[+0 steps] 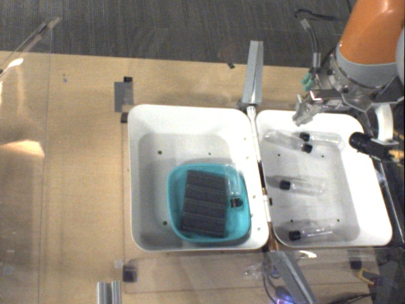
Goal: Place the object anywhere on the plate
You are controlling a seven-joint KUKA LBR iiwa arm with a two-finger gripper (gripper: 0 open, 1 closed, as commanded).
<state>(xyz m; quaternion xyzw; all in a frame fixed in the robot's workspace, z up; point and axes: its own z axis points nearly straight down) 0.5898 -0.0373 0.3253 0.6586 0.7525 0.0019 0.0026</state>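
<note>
A teal plate [180, 223] lies in the left white bin [145, 170]. On it rests a dark grey ridged block [204, 202], and a clear tube with a black cap [235, 193] lies along the plate's right rim. My gripper [305, 111] hangs over the far left corner of the right white bin [373, 233], above the tubes there, with nothing visibly held. Several more clear tubes with black caps lie in that bin: two near the gripper [308, 140], one in the middle [300, 185] and one near the front [309, 234].
An upright grey metal post [253, 75] stands at the far end of the gap between the bins. A black fitting [370, 144] juts over the right bin's right rim. Wooden bench surrounds the bins, with a small bracket [124, 94] at the far left.
</note>
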